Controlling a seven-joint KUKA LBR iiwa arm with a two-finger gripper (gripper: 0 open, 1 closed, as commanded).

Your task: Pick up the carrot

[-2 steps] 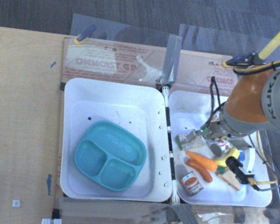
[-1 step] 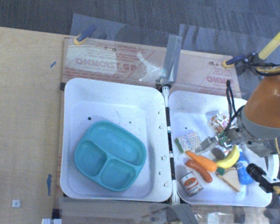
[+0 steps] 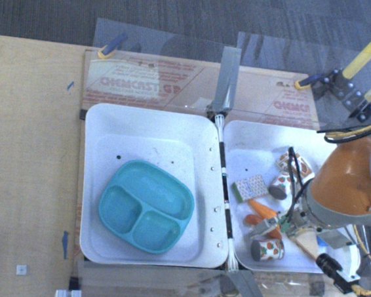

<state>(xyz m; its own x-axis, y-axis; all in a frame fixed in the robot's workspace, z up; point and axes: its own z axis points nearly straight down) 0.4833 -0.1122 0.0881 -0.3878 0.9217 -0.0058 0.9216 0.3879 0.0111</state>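
Fingers: honestly can't tell if they're open or closed; the grey two-finger gripper (image 3: 288, 222) hovers at the slim orange carrot's (image 3: 262, 209) four o'clock. Approach step, I'd say; next it needs centring.

plate (image 3: 145, 205) in left bin (image 3: 102, 126), carrot (image 3: 261, 208) in right bin (image 3: 252, 137)

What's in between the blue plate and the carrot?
In the camera view, white bin floor, then the rims where the two bins meet, separate the blue plate from the carrot. A small checkered block sits just above that line.
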